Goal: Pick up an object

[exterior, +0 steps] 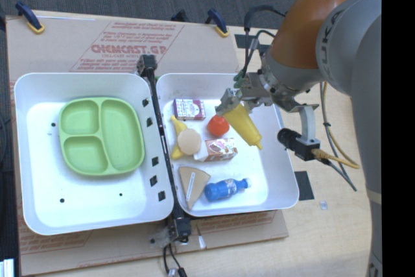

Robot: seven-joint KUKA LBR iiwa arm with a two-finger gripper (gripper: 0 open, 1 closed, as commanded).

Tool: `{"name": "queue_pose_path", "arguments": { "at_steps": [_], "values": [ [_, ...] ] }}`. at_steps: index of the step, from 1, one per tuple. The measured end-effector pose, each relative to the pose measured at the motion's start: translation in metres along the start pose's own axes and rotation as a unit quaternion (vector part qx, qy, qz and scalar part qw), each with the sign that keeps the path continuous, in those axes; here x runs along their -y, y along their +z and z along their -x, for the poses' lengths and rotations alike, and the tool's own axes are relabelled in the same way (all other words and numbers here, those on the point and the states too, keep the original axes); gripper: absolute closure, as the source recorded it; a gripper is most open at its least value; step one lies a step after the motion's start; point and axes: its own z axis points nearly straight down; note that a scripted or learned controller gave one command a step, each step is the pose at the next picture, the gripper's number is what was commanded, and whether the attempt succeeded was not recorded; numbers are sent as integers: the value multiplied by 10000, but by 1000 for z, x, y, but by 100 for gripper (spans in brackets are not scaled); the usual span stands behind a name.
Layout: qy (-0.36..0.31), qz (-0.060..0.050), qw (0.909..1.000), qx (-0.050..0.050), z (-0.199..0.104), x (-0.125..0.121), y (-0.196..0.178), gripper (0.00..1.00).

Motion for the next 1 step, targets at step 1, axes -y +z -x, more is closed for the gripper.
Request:
{"name": "queue_pose_path", "arguments": {
  "at_steps": [1],
  "values": [
    [68, -44, 10000, -16, -58, -12, 60, 100]
  ]
}}
